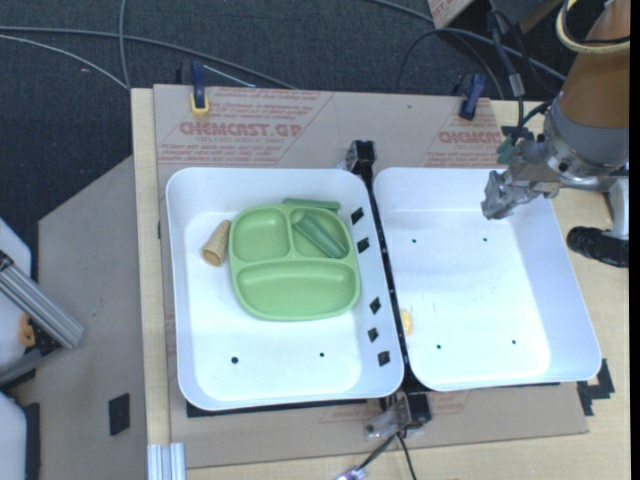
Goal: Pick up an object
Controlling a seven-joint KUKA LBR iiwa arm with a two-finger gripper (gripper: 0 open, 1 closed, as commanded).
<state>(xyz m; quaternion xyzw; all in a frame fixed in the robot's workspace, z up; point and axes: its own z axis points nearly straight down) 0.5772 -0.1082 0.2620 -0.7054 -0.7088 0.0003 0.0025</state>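
Note:
A green divided plate (295, 266) lies in the left bin (200, 368). A darker green piece (322, 234) rests in its upper right compartment, and a flat green strip (311, 205) lies just behind the plate. A small tan cone (215, 244) lies left of the plate on the bin floor. My gripper (497, 202) hangs over the upper right part of the right bin (520, 298), far from all these objects. I see nothing held at its tip.
A small yellow bit (406, 321) sits at the right bin's left wall. Black clips (361, 156) join the bins along the middle. Blue clamps (199, 88) hold the cardboard at the back. Cables run behind the bench.

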